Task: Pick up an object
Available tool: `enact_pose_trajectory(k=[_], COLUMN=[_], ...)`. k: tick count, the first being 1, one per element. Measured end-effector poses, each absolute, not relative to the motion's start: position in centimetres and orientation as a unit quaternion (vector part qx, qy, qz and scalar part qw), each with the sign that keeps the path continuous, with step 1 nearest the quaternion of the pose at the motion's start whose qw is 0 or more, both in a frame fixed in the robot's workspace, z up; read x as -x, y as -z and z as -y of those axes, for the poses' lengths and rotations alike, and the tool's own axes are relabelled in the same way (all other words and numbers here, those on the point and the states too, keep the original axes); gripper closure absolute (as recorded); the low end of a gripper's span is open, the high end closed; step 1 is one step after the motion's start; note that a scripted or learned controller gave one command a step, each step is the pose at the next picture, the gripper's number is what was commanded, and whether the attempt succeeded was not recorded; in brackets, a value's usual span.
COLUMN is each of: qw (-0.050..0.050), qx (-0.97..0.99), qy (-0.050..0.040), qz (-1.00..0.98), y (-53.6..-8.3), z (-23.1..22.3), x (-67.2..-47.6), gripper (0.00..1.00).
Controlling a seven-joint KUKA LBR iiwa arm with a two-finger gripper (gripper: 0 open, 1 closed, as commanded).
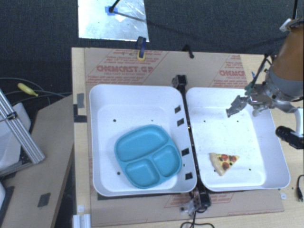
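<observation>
Toy pizza slice [223, 162], flat triangle, tip pointing down-left, lies in right white bin [266, 175], below and slightly left of two-finger gripper [236, 109]; grip state unclear.

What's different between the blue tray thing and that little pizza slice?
The blue tray is much larger than the pizza slice. The tray is one solid blue, split into three compartments; the slice is yellowish with red spots. The tray lies in the left bin, the slice in the right bin, nearer the gripper. Both lie flat on a white bin floor, untouched.
</observation>
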State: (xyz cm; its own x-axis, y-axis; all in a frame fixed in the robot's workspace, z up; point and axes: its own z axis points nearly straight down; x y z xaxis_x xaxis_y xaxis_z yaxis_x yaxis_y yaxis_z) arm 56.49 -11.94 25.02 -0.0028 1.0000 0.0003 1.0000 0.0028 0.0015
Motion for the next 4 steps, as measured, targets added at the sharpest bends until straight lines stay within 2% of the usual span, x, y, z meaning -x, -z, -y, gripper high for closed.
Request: enact_pose_trajectory(k=[1,2,3,4], qw=[-0.005,0.001,0.006,0.008], qx=[-0.708,-0.706,-0.703,-0.703], qy=[0.0034,-0.0003,-0.0068,-0.0079], qz=[-0.706,-0.709,-0.711,-0.711], y=[-14.8,-8.2,-24.9,-37.7], z=[13.1,12.9,6.6,2.0], x=[-49.6,-52.8,-55.1,-63.3], gripper=[0.00,0.00,0.00,0.00])
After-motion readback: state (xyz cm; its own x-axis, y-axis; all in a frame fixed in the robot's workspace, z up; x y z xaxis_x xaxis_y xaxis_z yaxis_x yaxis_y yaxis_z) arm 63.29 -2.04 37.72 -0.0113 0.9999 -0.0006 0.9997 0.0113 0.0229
